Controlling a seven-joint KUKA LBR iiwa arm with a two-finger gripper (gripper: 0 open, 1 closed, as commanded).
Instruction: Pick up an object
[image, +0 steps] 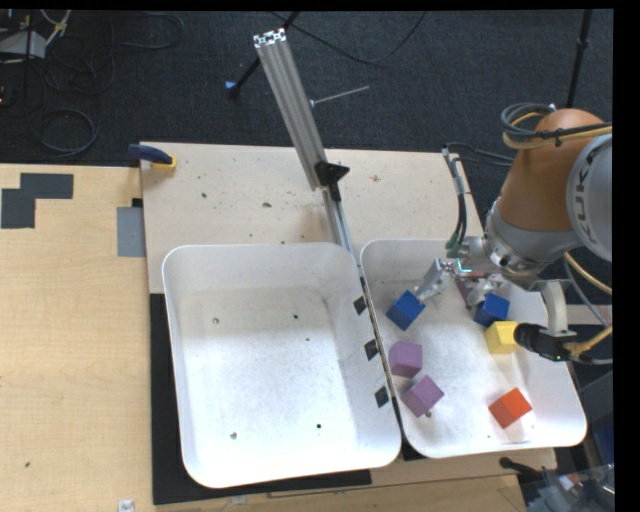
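The left bin (200, 300), nearest to where I stand looking down, sits beside the right bin (560, 435), which holds all the blocks. In the right bin an orange cube (511, 408) lies toward the front, two purple cubes (405, 357) (423, 394) sit close together near the divider, a yellow cube (500, 336) rests by the far right wall, and two blue cubes lie farther back: one blue cube (405, 310) just left of the arm's tool, another blue cube (491, 309) under the wrist, just beside the yellow one. The gripper (462, 277) hangs low over the back of that bin, between the two blue cubes. As far as I can judge, the pick is not done: every block appears to lie on the bin floor, and nothing is visibly lifted. The grasp itself and the lift are what remain. From this angle the wrist hides much of the tool, and I cannot tell how its jaws stand, nor whether they touch either blue cube.
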